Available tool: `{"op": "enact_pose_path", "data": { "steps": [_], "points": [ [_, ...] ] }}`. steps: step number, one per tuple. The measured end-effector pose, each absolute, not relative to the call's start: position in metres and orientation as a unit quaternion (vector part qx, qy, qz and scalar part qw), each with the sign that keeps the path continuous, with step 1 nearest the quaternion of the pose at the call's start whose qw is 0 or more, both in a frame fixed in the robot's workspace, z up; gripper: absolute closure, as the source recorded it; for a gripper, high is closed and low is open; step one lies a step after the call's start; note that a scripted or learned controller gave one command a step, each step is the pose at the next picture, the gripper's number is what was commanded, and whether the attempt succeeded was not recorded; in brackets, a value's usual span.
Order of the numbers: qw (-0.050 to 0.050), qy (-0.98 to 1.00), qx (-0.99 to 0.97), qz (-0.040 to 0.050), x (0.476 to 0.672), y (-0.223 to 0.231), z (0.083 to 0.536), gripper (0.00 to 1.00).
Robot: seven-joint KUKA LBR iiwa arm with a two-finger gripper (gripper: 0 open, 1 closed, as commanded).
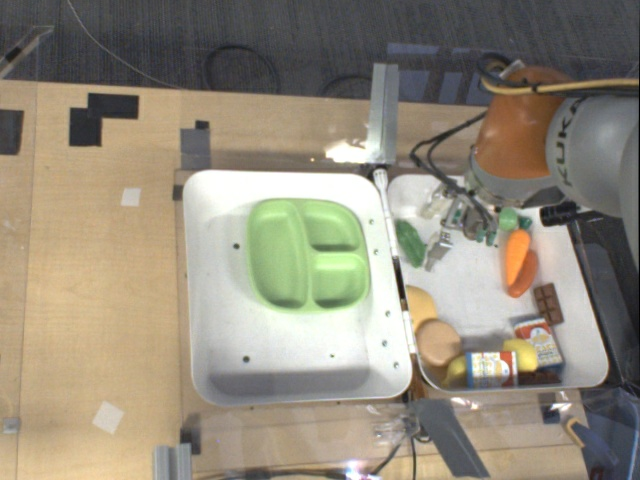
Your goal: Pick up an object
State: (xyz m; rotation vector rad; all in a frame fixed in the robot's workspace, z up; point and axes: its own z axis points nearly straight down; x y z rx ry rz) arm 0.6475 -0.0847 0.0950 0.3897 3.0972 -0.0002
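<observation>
My gripper (446,236) hangs over the far-left part of the right bin (590,313), below the orange wrist band. A green vegetable (409,239) lies just to its left, close to the bin wall. An orange carrot (517,261) with a green top lies to its right. Nearer the front are a brown chocolate bar (547,303), a tan bun (437,342), a yellowish round piece (420,304), a lying can with a blue label (490,368), a yellow fruit (519,352) and a small red-and-white box (540,340). I see nothing held by the gripper.
The left bin (215,298) holds a light green divided plate (305,254). A metal post (384,118) stands at the back between the bins. Cables run from the arm (590,148) above the right bin's far edge.
</observation>
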Motion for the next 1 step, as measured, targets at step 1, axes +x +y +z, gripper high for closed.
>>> {"op": "enact_pose_path", "data": {
  "steps": [1],
  "points": [
    [0.009,0.988,0.151,0.001,0.6547,-0.085,0.0948,0.0]
  ]
}}
